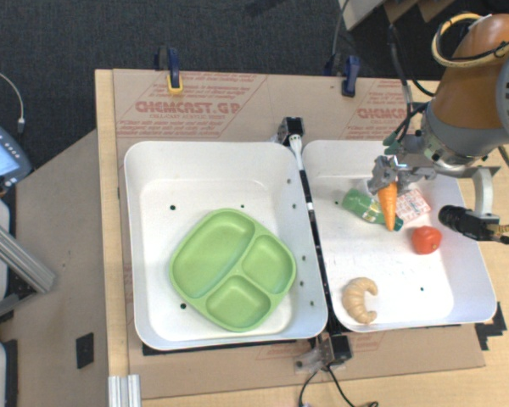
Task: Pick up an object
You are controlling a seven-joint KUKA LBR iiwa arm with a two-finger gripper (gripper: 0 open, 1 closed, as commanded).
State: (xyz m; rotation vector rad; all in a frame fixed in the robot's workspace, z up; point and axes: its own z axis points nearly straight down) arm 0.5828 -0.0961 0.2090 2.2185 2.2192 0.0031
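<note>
A green plate (232, 269) lies in the left bin (144, 227). In the right bin (467, 299) a croissant (360, 299) sits nearest, well apart from the arm. The end effector (390, 179) hangs directly over the carrot (388, 206), apparently aiming for it; whether it grips, I cannot tell. A tomato (425, 239) rests just beside.

Bench (212, 100), brown board top: 2 white bins side by side, left bin (144, 227), right bin (467, 287).
</note>
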